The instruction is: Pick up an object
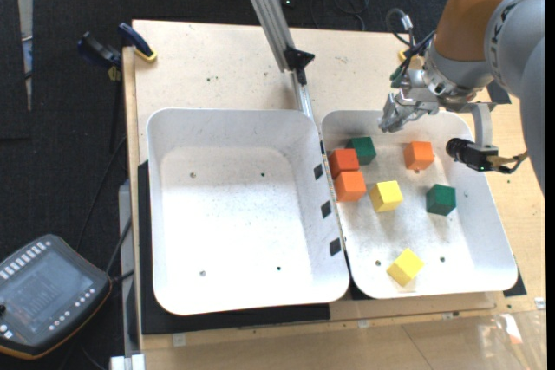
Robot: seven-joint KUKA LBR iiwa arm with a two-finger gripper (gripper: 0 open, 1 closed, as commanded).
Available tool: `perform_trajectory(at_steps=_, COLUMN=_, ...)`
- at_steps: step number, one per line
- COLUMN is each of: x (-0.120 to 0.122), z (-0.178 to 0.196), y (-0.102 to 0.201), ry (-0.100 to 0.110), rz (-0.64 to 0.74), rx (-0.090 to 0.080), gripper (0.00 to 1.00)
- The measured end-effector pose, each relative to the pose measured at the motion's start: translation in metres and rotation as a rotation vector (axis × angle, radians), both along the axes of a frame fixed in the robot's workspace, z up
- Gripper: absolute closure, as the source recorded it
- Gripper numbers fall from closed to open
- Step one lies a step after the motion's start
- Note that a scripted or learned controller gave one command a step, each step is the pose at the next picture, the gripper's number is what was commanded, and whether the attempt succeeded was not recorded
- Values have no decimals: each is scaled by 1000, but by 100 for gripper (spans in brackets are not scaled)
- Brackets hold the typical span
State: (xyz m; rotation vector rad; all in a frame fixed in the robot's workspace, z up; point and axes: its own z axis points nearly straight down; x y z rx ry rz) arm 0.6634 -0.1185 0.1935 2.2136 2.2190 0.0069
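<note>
Gripper point(392, 122) hovers near green cube point(362, 150), orange cube point(419, 155).

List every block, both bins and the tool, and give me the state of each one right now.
Tool: above the right bin's far edge, holding nothing.
Orange blocks: two touching, one apart.
Green blocks: resting apart.
Yellow blocks: resting apart.
Right bin: holds all seven blocks.
Left bin: no blocks in it.

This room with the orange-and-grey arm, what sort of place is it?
Probably a robotics lab or test bench. A robot arm reaches over two white bins, one holding coloured practice blocks, and a handheld control pendant lies on the floor among cables.
</note>
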Motion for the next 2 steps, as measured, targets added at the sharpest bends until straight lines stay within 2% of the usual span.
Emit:
perform_trajectory(at_steps=1, x=2, z=45, y=0, ry=1, rz=1, rx=0, gripper=100)
perform_trajectory(at_steps=2, x=-15, z=34, y=49, ry=10, rz=4, rx=4, gripper=100)
